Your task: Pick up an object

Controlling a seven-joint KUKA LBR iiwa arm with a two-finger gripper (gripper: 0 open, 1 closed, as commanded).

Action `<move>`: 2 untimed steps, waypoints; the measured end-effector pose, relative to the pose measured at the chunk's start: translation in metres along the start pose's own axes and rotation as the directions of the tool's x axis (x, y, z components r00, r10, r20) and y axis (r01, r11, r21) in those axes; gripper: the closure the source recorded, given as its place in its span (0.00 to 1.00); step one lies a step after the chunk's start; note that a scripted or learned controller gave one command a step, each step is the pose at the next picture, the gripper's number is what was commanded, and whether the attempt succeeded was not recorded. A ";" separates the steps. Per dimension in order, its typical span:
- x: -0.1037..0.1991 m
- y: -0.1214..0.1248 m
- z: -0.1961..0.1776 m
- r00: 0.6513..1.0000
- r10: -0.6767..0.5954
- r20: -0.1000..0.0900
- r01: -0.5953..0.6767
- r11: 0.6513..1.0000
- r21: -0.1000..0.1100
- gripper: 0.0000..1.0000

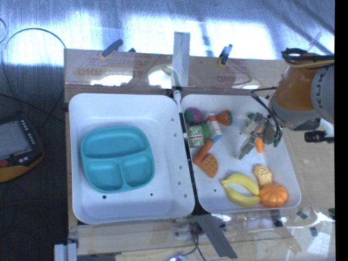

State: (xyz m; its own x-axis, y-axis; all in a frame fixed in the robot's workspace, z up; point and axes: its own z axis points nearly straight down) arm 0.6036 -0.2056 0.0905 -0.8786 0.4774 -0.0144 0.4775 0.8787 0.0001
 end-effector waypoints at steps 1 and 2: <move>-0.002 0.002 -0.012 1.000 -0.002 0.008 0.002 1.000 0.000 1.00; 0.011 0.133 -0.095 0.998 -0.066 -0.010 0.066 0.998 -0.004 1.00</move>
State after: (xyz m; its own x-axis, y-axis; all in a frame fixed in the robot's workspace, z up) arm 0.6559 -0.0827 0.1851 -0.9081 0.4188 -0.0047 0.4188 0.9081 0.0027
